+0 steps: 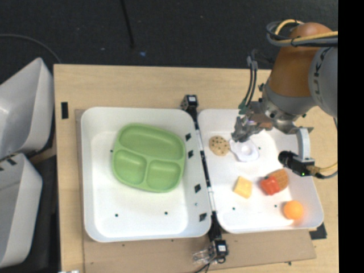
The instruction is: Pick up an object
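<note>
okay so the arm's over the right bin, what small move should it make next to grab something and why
Probably descend straight down: the gripper hovers above a small white object in the right white bin, beside the round speckled cookie.

One camera is sitting high above the bench (68, 87), looking down at a slant. It is seeing both bins (91, 220) whole, from fairly far. The arm (296, 67) is reaching in from the right.

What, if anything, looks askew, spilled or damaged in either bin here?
Nothing is spilled or damaged. The green divided plate lies slightly rotated in the left bin. In the right bin the cookie, yellow block, red item and orange ball lie scattered apart.
</note>
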### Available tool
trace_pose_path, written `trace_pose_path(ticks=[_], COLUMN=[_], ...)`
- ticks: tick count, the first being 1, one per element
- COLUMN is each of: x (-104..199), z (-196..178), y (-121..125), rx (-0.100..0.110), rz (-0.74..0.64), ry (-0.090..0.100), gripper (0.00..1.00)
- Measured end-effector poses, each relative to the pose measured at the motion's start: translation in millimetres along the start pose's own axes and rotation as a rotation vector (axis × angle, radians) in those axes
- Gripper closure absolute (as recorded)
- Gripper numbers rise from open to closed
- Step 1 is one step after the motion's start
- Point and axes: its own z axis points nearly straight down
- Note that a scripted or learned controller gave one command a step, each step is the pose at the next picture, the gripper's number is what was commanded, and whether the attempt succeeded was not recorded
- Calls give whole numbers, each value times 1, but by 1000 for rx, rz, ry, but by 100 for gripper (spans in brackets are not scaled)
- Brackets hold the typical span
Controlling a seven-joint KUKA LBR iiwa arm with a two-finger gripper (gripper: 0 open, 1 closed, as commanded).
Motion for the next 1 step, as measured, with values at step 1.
trace_pose_path(ticks=[1], x=[55], z=[-4], y=[-7], rx=[3], rz=[0], ry=[1], gripper=[100])
